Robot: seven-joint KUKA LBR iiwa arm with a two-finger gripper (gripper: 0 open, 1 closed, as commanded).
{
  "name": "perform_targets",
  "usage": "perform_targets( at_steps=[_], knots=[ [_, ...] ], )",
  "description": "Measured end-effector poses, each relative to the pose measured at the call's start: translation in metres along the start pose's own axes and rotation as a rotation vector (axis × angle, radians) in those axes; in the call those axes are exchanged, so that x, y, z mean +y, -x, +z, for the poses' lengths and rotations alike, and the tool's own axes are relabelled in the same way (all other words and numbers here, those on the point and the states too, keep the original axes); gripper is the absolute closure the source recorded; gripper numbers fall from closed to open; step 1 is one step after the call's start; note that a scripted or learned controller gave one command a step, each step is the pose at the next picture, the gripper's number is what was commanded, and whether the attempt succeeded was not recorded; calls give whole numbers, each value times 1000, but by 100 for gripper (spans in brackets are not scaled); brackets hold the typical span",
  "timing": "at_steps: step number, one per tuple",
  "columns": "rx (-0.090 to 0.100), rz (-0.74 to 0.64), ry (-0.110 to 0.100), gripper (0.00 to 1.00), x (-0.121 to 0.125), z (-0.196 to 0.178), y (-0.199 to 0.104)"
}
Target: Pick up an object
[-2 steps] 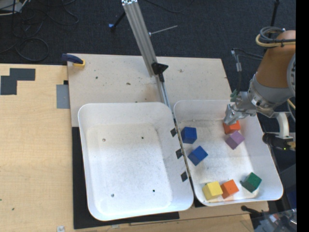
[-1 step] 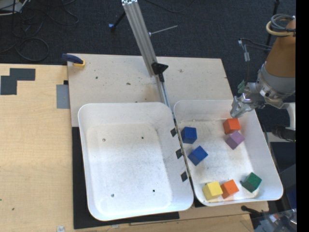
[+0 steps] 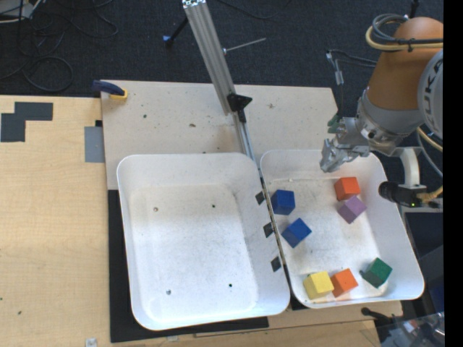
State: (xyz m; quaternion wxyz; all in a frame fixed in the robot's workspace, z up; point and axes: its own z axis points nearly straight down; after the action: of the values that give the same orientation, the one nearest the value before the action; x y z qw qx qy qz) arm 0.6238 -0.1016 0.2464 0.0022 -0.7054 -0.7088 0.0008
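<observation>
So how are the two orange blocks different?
One orange block sits at the far end of the right bin, beside the purple block, just below the pincer. The other orange block sits at the near end, between the yellow block and the green block. Both are orange cubes of similar size.

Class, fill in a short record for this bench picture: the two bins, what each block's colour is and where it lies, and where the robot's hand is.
left bin: no blocks seen in it
right bin: seven blocks
blue blocks: two, one above the other, near the bin's left wall
orange block: upper part, purple block just below it
bottom row: yellow block, second orange block, green block
hand: over the right bin's top edge, nothing seen between its fingers
</observation>
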Motion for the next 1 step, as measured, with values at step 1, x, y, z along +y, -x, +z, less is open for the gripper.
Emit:
perform_targets(
  at_steps=[1],
  knots=[
    [-1, 0, 0, 100, 14, 5, -60]
  ],
)
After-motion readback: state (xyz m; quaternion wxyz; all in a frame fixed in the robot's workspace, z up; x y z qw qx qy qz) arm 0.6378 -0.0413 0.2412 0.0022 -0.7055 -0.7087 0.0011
